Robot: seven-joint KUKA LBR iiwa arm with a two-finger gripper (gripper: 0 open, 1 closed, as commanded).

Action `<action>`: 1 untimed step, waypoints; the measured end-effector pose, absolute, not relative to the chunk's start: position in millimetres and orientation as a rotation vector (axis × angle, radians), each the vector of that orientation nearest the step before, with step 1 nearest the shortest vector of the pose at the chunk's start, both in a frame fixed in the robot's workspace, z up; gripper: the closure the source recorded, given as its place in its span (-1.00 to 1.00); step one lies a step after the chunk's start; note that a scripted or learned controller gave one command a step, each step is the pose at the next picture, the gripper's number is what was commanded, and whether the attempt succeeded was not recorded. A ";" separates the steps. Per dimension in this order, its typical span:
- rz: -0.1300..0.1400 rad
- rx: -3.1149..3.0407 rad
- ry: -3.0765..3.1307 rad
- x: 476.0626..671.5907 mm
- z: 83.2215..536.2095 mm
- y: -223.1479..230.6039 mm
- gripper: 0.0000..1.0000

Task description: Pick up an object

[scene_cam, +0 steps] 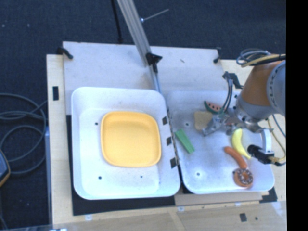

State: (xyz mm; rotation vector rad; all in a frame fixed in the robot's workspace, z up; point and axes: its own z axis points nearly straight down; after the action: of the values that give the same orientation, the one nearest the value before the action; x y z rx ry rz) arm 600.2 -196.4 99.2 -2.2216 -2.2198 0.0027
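**Operator:** State the layout and the reason for it.

**Technician:** Two white bins sit side by side on the counter (110, 61). The left bin (82, 129) carries one yellow plate (130, 138) lying flat at its centre. The right bin (202, 177) carries the loose items: a green block (184, 141) near its left wall, a tan piece (202, 119) in the upper middle, a watermelon slice (212, 106) just above it, a banana (238, 142) to the right, a sausage (236, 156) just below the banana, and a donut (243, 177) at the lower right. The small items being grouped in one bin suggests it serves as the pick source.

**Operator:** Position of the arm?

**Technician:** The arm (262, 88) enters from the right of the frame and is lowered over the right bin. The pincer (216, 124) is at the bin's centre, just beside the tan piece and left of the banana.

**Operator:** Pincer state?

**Technician:** Cannot be determined. The fingers are too small and too dark against the bin floor to read their opening, and no item is visibly between them.

**Operator:** Probable target?

**Technician:** In my judgement, the tan piece, as it lies nearest the pincer. The banana is the alternative. Neither is lifted; both rest in the bin.
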 end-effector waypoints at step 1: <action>-0.003 -2.224 -2.221 601.4 111.7 -196.7 1.00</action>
State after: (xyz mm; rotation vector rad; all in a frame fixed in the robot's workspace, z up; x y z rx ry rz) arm 601.4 -196.7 111.7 -2.2244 -2.2210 -0.0026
